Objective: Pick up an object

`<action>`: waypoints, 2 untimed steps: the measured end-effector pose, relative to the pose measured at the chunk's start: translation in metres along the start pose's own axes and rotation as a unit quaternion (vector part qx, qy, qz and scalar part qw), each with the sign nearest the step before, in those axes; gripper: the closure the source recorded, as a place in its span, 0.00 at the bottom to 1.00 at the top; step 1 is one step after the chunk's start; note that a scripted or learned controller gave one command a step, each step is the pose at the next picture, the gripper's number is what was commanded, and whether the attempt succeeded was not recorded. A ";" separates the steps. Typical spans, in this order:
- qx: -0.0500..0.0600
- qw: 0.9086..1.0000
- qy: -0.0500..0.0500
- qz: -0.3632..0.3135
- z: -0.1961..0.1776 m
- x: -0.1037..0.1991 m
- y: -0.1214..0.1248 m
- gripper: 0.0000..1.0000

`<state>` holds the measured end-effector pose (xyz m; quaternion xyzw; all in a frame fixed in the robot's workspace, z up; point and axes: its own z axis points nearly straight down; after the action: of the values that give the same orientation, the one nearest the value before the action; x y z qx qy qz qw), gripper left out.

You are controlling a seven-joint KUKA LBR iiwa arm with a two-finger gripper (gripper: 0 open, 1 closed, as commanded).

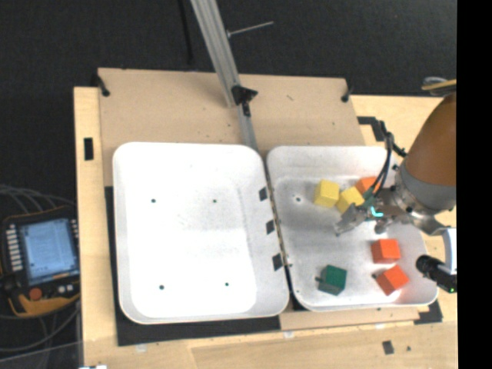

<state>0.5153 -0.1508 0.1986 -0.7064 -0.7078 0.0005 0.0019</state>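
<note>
Gripper — grip unclear — above two yellow blocks, three orange blocks, one green block.

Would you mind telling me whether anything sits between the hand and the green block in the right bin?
Nothing visible does. The hand hovers beside the yellow blocks, and bare bin floor lies between it and the green block.

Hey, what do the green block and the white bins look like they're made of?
Green block: probably painted wood or hard plastic, judging by flat matte faces, crisp edges and uniform colour; the view cannot settle which. White bins: likely moulded plastic, from rounded corners, raised rims and a smooth, faintly glossy surface.
</note>
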 end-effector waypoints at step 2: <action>0.000 1.000 -0.002 0.002 0.060 -0.003 -0.003 0.00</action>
<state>0.5125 -0.1535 0.1381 -0.7076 -0.7066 0.0019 0.0012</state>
